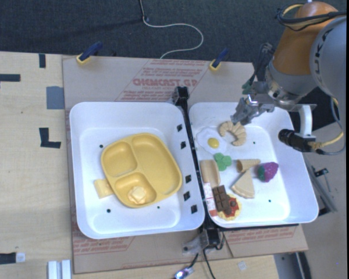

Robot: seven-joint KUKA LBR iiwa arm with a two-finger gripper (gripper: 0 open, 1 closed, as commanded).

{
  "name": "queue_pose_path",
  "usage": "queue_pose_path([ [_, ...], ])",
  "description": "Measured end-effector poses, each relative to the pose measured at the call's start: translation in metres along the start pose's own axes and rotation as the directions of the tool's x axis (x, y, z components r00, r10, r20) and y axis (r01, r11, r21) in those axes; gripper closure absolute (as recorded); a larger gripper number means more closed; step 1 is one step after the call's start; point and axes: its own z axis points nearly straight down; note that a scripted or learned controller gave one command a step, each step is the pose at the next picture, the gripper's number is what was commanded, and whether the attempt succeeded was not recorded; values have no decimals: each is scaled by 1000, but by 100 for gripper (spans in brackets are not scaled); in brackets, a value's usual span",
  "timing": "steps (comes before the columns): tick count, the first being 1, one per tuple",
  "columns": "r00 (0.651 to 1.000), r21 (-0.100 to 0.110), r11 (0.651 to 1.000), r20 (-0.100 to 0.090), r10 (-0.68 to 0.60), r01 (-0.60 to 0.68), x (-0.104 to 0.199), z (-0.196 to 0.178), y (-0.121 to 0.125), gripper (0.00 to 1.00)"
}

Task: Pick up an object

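From above, the pincer point(242, 114) hangs low over the right bin point(291, 211), its tip just beside the croissant point(235, 132), seemingly lining up a grasp there. Whether it has closed cannot be told; nothing shows between its tips. Just below-left of it lies a fried egg point(210, 140); further below, purple grapes point(267, 171). Well off left sits a yellow tray point(141, 168).

Glossy plastic yellow tray point(141, 168); smooth white bins point(81, 156); backing board point(157, 81) probably cardboard.

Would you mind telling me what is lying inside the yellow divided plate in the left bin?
The yellow plate holds one pale yellow piece in its near compartment. What lies beneath that piece is covered.
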Motion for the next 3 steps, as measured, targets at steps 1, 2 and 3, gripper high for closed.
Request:
queue_pose_path([
  [1, 1000, 6, 1000, -2, -4, 4, 52, 10, -15, 100],
  [2, 1000, 4, 1000, -1, -4, 4, 89, 2, -4, 100],
  [3, 1000, 6, 1000, -1, 0, 0, 86, -4, -22, 100],
])
